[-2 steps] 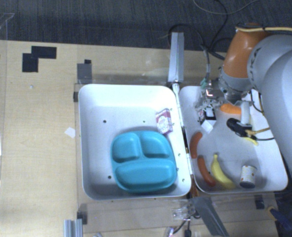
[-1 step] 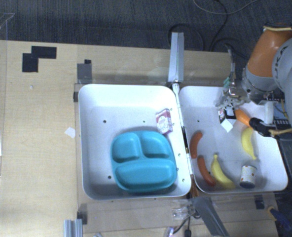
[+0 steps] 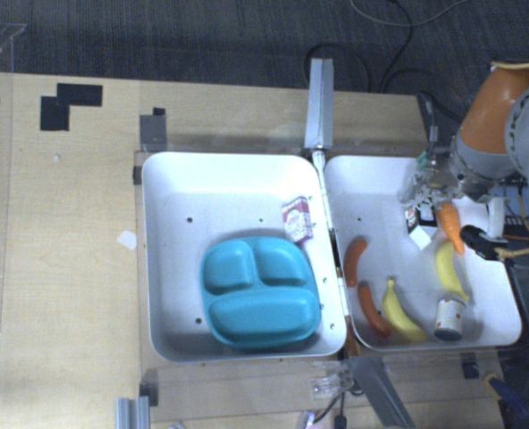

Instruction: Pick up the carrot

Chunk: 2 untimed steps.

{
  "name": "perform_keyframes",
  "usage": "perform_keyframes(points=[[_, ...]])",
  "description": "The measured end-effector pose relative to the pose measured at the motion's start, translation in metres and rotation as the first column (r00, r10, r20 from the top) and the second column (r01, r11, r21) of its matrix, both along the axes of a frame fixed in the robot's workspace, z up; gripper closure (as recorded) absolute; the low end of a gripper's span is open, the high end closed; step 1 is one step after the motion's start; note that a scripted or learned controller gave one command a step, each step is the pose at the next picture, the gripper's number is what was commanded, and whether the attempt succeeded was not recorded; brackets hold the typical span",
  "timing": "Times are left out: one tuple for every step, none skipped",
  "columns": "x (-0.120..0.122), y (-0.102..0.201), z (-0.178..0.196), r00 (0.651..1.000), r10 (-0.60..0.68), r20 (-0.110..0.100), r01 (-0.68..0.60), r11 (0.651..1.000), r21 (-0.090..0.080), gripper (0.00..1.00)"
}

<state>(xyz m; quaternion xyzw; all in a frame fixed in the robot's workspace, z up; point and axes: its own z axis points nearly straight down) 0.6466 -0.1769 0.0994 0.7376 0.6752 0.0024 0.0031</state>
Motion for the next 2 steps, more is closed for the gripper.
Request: perform_keyframes(points=[[-0.027, -0.013, -0.003, 0.998, 0.058, 0.019, -0.058, 0.998, 0.006, 1.0], [-0.151, -0.016, -0.002, 0.999, 0.038, 0.019, -0.038, 0.999, -0.004, 1.0]])
